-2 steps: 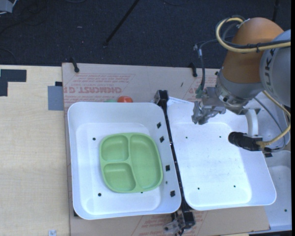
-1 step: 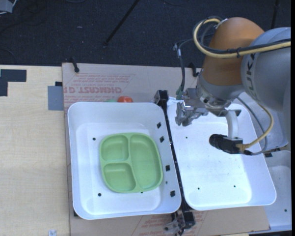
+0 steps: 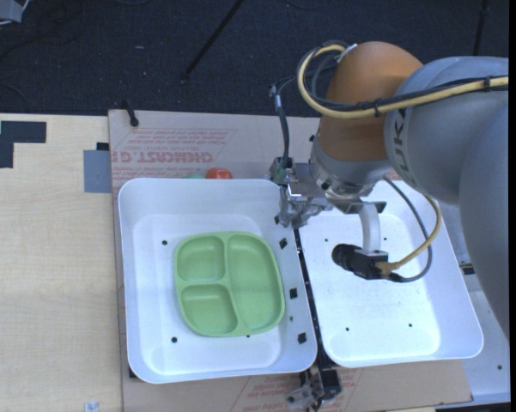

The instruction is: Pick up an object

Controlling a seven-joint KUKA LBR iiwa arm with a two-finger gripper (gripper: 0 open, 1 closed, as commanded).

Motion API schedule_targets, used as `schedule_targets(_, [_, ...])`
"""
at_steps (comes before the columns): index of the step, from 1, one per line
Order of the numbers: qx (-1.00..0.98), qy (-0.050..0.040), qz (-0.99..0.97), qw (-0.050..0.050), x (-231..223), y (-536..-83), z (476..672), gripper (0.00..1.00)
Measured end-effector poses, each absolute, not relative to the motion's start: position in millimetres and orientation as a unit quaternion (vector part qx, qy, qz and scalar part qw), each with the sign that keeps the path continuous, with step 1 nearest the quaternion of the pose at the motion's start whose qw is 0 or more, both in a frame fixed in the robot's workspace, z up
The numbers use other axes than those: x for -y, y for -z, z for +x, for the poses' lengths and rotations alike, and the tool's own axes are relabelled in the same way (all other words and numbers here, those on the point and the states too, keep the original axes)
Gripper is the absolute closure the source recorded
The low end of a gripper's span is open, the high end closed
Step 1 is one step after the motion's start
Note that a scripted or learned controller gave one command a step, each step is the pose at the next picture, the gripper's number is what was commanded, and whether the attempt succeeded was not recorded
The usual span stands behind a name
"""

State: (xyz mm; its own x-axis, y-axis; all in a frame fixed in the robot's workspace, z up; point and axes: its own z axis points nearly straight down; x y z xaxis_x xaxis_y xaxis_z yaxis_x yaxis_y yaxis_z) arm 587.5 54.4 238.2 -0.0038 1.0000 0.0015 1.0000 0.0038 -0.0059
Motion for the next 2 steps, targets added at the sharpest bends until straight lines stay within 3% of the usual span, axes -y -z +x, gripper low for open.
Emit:
schedule_targets(1, [0.708,-0.0011,-0.706,0.002,-96.9,-234.2,586.2,1.0])
schedule_targets(2, [0.708,-0.0016,-0.707,0.001,-95.6,-234.5,586.2,0.0])
